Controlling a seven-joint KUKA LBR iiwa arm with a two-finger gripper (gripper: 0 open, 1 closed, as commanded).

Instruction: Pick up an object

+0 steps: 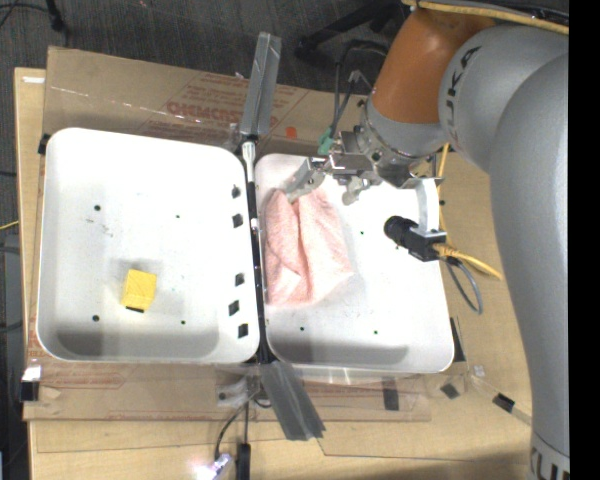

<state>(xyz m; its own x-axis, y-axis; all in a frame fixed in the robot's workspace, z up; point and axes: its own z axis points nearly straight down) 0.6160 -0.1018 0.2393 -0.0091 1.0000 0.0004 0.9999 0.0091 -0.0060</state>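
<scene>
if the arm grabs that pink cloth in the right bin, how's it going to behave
The pink cloth lies crumpled in soft folds, so it will probably droop and trail rather than lift stiffly. It looks thin, likely light. Pushed, it would probably bunch up against the right bin floor instead of sliding whole.

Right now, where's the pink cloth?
In the camera view the pink cloth lies in the right bin, bunched against its left wall by the divider, with its top end just below the gripper.
</scene>
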